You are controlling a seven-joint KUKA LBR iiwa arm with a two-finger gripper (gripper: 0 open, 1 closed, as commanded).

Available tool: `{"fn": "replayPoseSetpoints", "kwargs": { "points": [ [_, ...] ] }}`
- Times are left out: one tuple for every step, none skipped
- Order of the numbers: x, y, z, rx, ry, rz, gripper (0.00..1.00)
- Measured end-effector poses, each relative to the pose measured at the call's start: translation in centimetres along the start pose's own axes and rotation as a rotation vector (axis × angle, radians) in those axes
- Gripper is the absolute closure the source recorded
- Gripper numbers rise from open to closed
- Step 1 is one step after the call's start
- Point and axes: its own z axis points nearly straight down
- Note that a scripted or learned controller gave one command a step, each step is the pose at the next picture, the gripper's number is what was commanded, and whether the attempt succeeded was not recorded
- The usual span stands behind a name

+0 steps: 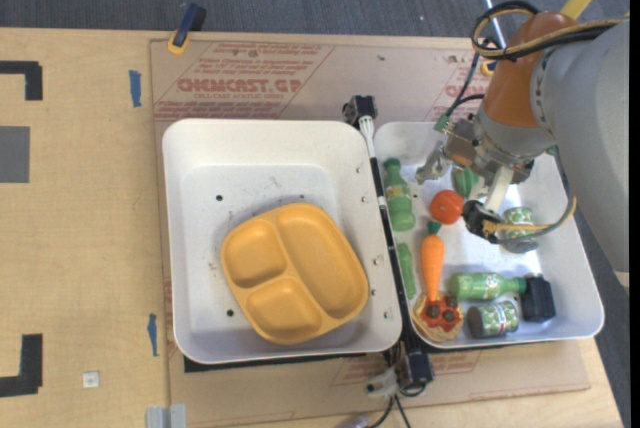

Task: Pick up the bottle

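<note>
Two green bottles are in the right bin [585, 311]. One bottle [398, 198] lies along the bin's left wall, and the other bottle [486, 286] lies on its side near the front. My gripper [463, 182] hangs over the back middle of this bin, its fingers spread open. A small green object [464, 180] shows between the fingers, but nothing is clamped. The gripper is to the right of the left-wall bottle and well behind the front one. The arm hides part of the bin's back right.
A red tomato [447, 206], a carrot [432, 262], two green cans [494, 318] [517, 225], a black block [540, 298] and a small round toy [440, 315] crowd the right bin. The left bin [200, 166] holds a yellow divided plate [293, 270].
</note>
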Motion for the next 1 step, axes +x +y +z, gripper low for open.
{"fn": "replayPoseSetpoints", "kwargs": {
  "points": [
    [0.05,-0.01,-0.97,0.001,-0.001,-0.001,1.00]
  ]
}}
